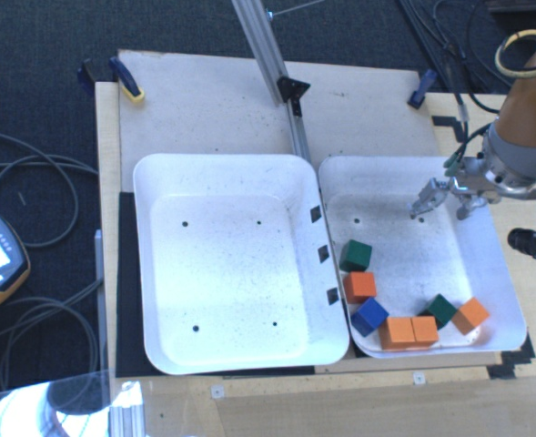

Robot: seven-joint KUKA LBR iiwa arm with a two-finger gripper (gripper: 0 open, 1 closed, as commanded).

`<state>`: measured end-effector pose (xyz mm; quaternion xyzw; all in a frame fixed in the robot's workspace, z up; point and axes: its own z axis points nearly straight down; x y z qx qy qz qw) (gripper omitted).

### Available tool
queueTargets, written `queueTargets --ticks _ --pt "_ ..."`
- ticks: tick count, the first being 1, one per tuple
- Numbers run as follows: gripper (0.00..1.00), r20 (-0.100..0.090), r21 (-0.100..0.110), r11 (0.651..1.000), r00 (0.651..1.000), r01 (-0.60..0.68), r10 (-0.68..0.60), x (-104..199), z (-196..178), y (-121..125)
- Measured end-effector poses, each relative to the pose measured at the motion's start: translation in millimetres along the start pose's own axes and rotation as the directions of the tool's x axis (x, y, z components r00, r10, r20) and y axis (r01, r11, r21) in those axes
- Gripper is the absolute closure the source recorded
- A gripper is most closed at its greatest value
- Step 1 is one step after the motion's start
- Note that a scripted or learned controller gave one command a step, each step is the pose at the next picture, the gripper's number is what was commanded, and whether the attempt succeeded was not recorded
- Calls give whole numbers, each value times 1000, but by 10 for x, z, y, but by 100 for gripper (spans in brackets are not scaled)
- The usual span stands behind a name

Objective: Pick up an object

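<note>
The right bin (486, 244) holds several blocks along its front and left side. A green block (356, 255) lies by the left wall, with an orange block (359, 286) and a blue block (369, 316) below it. At the front sit a long orange block (408, 331), a dark green block (441, 309) and another orange block (470, 315). My gripper (442, 206) hangs over the back right part of this bin, well above the blocks. It is open, with nothing between its fingers.
The left bin (149, 244) stands beside the right one. A slanted metal bar (268, 53) runs down to the gap between the bins. Blue clamps (126, 78) sit on the bench's back corners. Cables lie on the floor at left.
</note>
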<state>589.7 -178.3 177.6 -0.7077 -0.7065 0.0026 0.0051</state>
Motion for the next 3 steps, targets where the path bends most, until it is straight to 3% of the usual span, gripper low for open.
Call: queueTargets --ticks 1,2,3 --pt "0 -1 -4 1000 1000 1 -1 353 7 -702" --pt "0 9 -23 1000 1000 -1 1 640 653 -1004" --pt "0 9 -15 1000 1000 -2 2 -303 780 -513"
